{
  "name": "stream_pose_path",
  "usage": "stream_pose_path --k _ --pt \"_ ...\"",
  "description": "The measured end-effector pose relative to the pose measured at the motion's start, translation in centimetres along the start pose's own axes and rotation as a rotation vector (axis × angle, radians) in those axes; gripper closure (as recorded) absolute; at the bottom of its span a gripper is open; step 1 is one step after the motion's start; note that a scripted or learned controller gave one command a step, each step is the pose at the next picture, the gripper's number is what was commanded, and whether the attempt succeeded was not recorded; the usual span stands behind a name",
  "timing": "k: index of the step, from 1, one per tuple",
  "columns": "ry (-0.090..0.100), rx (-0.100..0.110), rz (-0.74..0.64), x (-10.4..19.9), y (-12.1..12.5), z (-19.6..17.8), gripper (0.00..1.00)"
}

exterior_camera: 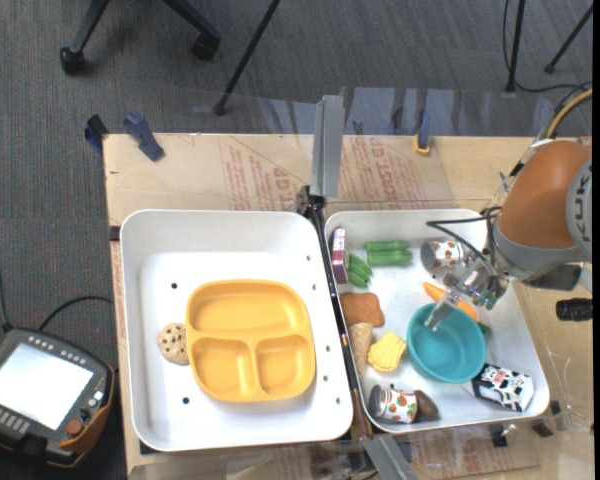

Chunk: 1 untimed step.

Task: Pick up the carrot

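Legible markings

Red print is showing on the cardboard sheet (270,173) under the bins, too small and inverted for reading

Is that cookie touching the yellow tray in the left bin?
Touching, as far as the camera view shows: the cookie lies against the left edge of the yellow tray, with no white bin floor visible between them.

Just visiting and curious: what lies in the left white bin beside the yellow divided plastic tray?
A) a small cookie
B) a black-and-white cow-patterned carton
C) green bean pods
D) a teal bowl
A: a small round chocolate-chip cookie rests on the floor of the left white bin, against the left edge of the yellow divided plastic tray.
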<state>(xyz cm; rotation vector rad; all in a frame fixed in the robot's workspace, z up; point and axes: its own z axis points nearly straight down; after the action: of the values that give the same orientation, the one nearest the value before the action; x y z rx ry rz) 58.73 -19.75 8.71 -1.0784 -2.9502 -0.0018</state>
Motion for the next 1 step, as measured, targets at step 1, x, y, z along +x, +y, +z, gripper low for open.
stream_pose_path --k 1 --pt "0.001 0.0 0.047 2.52 1.21 -0.03 0.0"
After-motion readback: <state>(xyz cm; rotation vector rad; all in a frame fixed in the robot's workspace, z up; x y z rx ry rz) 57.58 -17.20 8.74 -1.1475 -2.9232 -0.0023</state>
